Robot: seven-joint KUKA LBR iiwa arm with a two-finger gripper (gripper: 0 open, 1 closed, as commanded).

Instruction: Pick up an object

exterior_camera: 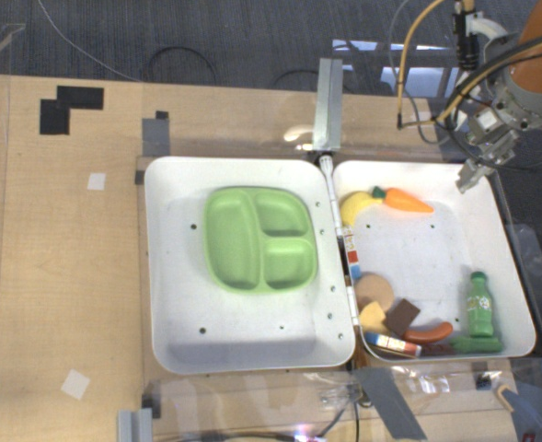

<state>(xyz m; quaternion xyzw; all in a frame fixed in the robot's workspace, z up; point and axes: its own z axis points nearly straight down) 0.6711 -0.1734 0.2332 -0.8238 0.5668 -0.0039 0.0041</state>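
Note:
The right bin (436, 247) holds several toy foods. An orange carrot (404, 201) with a green top lies at its back, beside a yellow fruit (355, 207). A green bottle (478, 307) lies near the right wall. In the front corner are a tan round piece (374, 289), a yellow wedge (373, 316), a brown block (401, 316), a red sausage (429, 331) and a marker-like stick (392, 343). My gripper (473, 175) hangs above the bin's back right corner, apart from every object, with nothing seen in it.
The left bin (174, 320) holds a green divided plate (259, 238). A metal divider (337, 238) runs between the bins. Cables (427, 63) loop behind the right bin near the arm's wrist. Bare bin floor lies between the carrot and the bottle.

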